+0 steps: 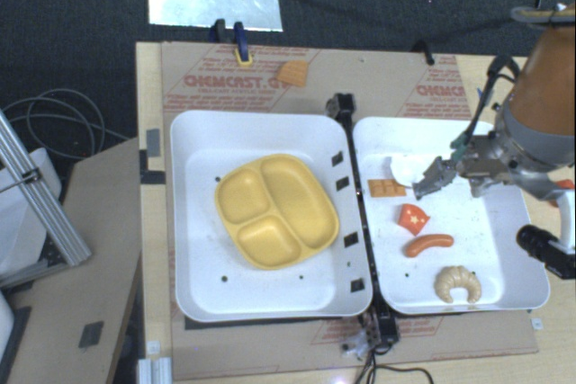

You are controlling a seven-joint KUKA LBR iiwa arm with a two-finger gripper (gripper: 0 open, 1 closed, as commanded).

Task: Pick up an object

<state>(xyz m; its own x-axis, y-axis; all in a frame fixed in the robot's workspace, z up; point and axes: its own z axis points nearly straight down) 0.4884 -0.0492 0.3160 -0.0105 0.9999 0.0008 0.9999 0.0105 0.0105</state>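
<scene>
Sitting near the front edge of the right bin (531, 283) are a croissant (458, 282), then a sausage (428, 244), a red piece (412, 218) and a waffle (387, 188). The gripper (428, 183) hangs over the waffle, probably to grab it; I cannot tell its jaws.

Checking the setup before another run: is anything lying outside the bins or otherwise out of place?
Yes. An orange cracker-like piece lies on the brown board behind the left bin, outside both bins. The other toy foods sit in the right bin.
</scene>
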